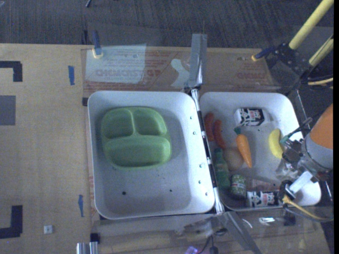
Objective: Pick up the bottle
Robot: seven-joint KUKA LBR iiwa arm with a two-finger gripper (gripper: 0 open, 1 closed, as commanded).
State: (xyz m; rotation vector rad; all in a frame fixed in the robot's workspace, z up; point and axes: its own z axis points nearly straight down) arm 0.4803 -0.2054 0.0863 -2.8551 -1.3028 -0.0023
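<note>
Dark carpet runs along the top of the camera view, and below it a tan desk (42, 157) carries two shallow white bins side by side, with blue tape marks and black corner marks on its bare left part.

Left bin (159, 200): it holds a green divided plate (135, 136), lying flat in the upper left part of the bin, near the back wall and well apart from the front rim.

Right bin (275, 102): several small things lie in it. Along its left wall sit two red sausage-like pieces (214, 128), and below them the green bottle (221, 172), lying on its side against that wall, near the bin's front left corner. Just beside the bottle's lower end stands a small green can (238, 185). An orange carrot (244, 148) lies near the middle, tilted, with a pale roundish item (233, 157) touching its left side. A small black-and-white carton (249, 116) rests near the back wall, and a second one (261, 198) lies against the front rim. A yellow banana-like piece (275, 143) lies toward the right wall.

From the right edge the grey arm with its orange band (324, 131) reaches over the right bin's right wall. The pincer (291, 187) sits low at the bin's front right corner, well apart from the bottle and near the front carton. Cables and dark parts crowd it, so I cannot tell whether it is released or clenched; nothing is seen held in it.
</note>
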